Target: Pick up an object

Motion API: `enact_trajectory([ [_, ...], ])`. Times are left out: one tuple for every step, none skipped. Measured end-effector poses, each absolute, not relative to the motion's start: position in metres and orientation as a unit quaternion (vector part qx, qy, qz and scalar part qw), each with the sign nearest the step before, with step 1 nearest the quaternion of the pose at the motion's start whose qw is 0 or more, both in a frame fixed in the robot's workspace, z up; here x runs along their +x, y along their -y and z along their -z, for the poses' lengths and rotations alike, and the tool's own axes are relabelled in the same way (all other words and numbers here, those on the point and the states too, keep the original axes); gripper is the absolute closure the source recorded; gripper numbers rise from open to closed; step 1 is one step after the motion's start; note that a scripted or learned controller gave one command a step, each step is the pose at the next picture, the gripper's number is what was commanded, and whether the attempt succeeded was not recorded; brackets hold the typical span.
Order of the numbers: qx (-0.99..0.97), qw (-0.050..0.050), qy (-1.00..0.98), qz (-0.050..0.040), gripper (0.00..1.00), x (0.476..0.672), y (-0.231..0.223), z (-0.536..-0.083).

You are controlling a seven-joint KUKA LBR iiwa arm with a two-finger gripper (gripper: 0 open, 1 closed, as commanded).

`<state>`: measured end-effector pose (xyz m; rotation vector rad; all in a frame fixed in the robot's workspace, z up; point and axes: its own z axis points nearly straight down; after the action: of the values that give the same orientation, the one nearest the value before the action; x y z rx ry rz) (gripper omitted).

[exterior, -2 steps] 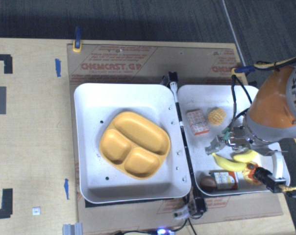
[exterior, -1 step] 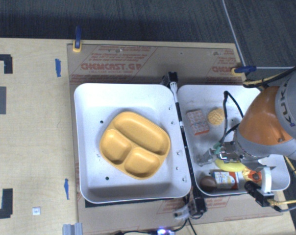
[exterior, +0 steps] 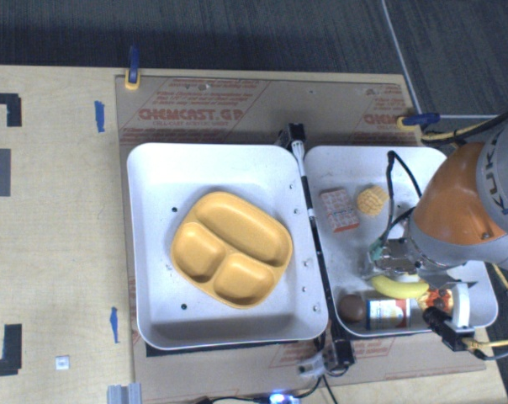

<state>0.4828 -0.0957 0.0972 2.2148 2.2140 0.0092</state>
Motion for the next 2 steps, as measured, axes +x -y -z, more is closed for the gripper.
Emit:
enact_trajectory([
  [0.706,0.000,-0.708,-0.0003,1.00,0.5605,0.0352,-0.1850],
  [0.707,0.000,-0.708,0.0002,0.00,0.5603,0.0355,-0.1848],
])
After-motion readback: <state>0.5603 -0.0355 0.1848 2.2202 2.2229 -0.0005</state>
